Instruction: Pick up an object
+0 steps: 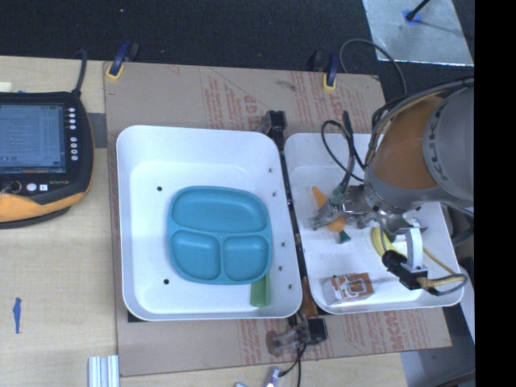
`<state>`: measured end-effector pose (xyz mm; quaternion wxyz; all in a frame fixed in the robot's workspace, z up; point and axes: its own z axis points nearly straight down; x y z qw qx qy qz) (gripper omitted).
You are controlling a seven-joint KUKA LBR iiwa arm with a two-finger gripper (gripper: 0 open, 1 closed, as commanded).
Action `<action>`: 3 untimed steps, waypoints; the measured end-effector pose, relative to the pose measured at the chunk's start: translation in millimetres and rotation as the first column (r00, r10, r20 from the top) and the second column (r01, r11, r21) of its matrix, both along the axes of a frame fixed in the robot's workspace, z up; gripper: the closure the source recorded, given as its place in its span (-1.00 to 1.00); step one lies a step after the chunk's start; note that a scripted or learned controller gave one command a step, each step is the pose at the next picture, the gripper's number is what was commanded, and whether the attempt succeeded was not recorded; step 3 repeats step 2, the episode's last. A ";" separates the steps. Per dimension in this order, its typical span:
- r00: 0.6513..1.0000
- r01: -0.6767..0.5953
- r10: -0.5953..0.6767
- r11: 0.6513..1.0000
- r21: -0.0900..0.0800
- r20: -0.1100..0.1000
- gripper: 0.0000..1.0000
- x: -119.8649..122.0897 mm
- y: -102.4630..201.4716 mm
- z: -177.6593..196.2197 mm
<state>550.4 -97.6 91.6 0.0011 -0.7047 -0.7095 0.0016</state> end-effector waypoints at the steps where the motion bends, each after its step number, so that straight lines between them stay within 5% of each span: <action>1: 1.000 -0.002 0.002 1.000 -0.001 -0.002 1.00 -0.4 -1.1 9.9; 2: 1.000 0.003 -0.003 1.000 0.002 0.002 1.00 14.8 45.9 100.9; 3: 1.000 0.003 -0.003 1.000 0.002 0.002 1.00 14.8 45.9 100.9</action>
